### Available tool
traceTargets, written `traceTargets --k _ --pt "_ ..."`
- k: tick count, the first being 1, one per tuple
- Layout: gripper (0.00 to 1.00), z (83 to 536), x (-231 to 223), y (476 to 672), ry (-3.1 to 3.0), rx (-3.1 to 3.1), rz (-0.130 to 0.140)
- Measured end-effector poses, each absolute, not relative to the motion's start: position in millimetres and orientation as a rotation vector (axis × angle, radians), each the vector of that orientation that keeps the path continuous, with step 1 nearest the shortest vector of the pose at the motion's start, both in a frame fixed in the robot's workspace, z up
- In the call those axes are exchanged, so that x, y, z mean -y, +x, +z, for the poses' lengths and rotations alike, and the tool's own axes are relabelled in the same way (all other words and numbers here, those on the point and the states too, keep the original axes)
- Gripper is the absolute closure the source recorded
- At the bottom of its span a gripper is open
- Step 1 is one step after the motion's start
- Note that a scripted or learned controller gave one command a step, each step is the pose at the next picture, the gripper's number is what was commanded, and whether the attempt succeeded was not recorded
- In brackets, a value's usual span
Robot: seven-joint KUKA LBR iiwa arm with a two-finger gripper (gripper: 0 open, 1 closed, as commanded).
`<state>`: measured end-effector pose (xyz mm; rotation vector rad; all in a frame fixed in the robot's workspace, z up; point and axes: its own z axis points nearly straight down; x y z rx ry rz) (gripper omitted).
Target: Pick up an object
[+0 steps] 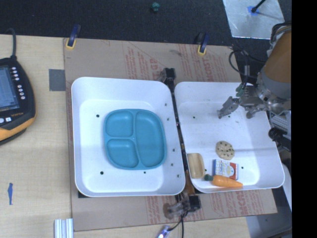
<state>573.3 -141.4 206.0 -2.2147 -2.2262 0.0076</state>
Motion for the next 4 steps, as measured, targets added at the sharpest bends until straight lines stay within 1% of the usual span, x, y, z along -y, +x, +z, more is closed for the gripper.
traceTargets --k 1,2,3,4 --pt "0.00 197.6 164.5 529.5 -2.215 2.226 0.007" --pt "0.00 95.7 157.2 521.8 -2.213 2.225 0.006" --pt "1.00 106.3 158.6 522.3 -2.209 2.231 0.009" --pt "0.00 106.3 158.5 522.3 -2.209 2.231 0.009"
